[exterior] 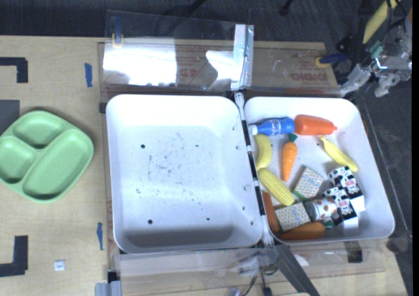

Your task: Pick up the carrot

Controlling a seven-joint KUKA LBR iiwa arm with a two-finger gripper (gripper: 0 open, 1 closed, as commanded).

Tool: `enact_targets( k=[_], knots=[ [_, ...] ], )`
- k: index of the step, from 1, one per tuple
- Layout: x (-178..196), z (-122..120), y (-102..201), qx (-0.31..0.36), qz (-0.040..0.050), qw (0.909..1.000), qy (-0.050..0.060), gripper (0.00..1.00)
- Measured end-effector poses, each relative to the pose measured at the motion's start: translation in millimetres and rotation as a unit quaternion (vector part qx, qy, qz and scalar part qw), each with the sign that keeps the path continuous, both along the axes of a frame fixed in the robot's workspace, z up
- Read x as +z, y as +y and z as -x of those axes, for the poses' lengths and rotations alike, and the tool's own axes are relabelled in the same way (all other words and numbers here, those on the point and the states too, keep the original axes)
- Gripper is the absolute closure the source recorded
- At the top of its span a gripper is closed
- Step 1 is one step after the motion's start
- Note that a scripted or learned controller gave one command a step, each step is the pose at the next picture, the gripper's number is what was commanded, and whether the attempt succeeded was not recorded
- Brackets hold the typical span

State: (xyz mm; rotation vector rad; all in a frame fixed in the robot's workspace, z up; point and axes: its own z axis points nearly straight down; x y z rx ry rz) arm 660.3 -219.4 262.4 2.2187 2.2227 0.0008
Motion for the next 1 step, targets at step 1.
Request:
enact_targets(
  k=[1],
  knots=[
    [-111.9,54.5,87.4,0.015,-0.0004,0.9999,0.001,0.00]
  ],
)
